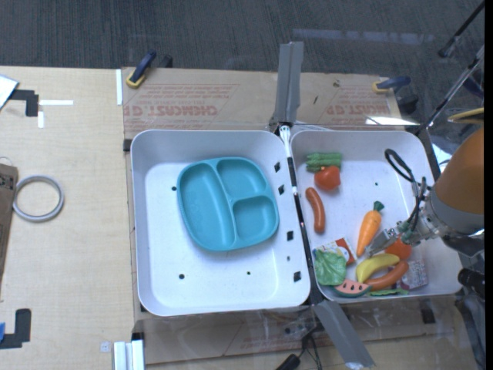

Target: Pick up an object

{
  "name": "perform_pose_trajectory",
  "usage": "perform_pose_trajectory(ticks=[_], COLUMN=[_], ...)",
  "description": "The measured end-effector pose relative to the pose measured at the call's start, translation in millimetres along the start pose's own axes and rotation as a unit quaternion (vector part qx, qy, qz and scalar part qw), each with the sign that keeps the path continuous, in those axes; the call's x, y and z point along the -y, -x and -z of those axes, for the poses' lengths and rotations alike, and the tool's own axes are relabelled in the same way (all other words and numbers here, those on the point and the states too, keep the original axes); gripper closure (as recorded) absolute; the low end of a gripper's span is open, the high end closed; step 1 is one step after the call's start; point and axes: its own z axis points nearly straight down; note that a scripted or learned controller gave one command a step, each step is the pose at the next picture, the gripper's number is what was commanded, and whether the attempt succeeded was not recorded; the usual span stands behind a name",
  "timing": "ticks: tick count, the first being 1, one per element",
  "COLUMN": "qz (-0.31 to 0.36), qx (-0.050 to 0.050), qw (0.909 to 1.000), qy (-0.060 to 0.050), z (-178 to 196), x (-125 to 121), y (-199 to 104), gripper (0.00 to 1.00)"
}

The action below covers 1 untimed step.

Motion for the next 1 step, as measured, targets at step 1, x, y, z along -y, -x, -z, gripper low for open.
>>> perform_pose_trajectory(ticks=[1], qz=[-0.001], qx=[0.000], qw=[1.0000], qy=[-0.001], z=[8.2], x=[0.2], y=[0.0], gripper=[1.00])
